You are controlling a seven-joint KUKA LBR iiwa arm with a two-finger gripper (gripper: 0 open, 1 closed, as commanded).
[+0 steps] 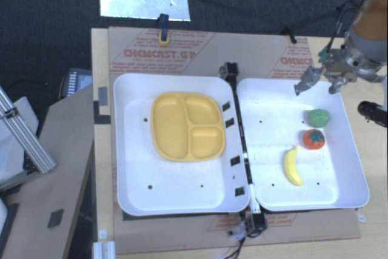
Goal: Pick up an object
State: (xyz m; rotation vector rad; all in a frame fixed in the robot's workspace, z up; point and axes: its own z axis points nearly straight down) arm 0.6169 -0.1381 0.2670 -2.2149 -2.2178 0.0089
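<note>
The arm (370, 21) comes in from the right and its gripper (320, 83) hangs over the far right corner of the right bin (267, 191), fingers (303, 84) spread apart with nothing between them. Below it, along the bin's right edge, sits a green ball (317, 117), and just nearer than that, almost touching it, a red tomato (313, 139) (it has a small green top). A yellow banana (292, 166) lies a little further toward the near edge, just to the left of the tomato, its length running from far to near. All three are apart from the gripper. The left bin (133, 191) carries a yellow tray (187, 126) with three compartments, sitting near the middle, slightly toward the far edge.
</note>
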